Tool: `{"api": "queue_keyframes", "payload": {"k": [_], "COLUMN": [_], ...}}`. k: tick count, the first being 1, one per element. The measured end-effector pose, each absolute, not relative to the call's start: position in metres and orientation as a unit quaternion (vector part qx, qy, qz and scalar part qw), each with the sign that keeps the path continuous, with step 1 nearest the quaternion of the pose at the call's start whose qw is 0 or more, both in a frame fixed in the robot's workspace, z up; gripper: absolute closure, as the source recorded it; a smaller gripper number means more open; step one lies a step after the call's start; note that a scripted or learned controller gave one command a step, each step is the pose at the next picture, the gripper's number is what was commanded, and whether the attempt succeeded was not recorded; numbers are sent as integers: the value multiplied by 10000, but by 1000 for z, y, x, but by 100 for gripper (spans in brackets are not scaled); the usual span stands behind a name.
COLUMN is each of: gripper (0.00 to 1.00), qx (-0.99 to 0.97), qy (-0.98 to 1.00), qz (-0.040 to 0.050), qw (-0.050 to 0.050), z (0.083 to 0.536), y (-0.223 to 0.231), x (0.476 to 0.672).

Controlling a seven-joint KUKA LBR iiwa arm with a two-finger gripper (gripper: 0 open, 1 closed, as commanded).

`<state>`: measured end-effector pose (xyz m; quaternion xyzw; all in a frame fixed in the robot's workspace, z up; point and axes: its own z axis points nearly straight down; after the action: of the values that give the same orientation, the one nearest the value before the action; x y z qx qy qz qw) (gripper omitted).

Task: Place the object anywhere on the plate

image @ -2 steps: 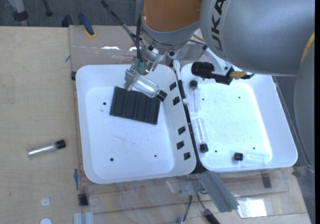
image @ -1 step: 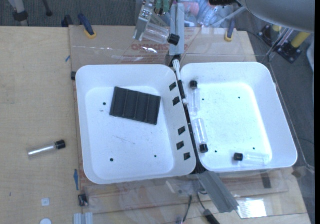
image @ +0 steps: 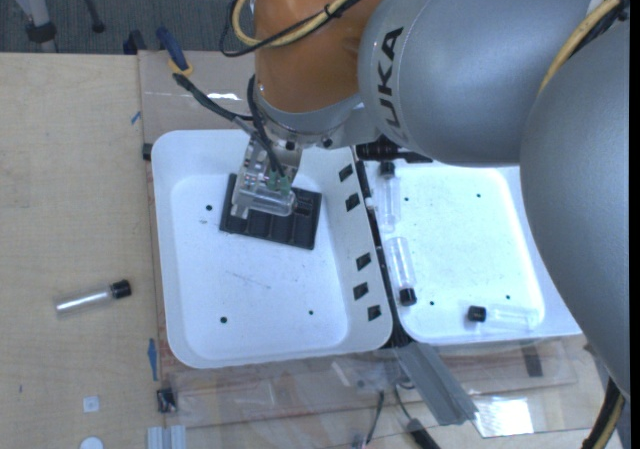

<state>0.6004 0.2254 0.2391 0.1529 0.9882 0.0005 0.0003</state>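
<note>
Contact between the gripper [image: 266,187] and the black plate [image: 297,225] is what we read first. The arm reaches down into the left bin [image: 250,312], and its tool end hangs straight over the plate, which lies flat on the bin floor near the far edge, roughly midway between the left and right rims.

Directly under the tool we see a pale, clear object [image: 262,203], probably one of the small tubes, though glare and the wrist's shadow blur its outline. It sits on the plate's left half, touching or just above the dark surface. Its long axis appears to run along the plate's longer side, crossways to the arm's line of reach. Whether the gripper is closed on it, or has let it go, we cannot tell from this slant, since the orange wrist hides most of the tool.

Our judgement is that the task is at its last step. The object lies straight below the gripper, not off to a side, and the plate is under both, so a release and a vertical lift is all that is left. The risk we see is the tube rolling toward the plate's near edge once it is free.

Elsewhere, a capped vial [image: 92,297] rests on the wooden bench beyond the left bin's left rim. Two more tubes lie in the right bin [image: 470,227], one [image: 400,267] along its left rim and one [image: 503,315] toward its near edge.
</note>
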Motion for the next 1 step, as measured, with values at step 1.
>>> {"api": "queue_keyframes", "payload": {"k": [1], "gripper": [100], "qx": [-156], "qy": [9999], "qz": [15], "qw": [37], "z": [409], "y": [226], "x": [588]}}
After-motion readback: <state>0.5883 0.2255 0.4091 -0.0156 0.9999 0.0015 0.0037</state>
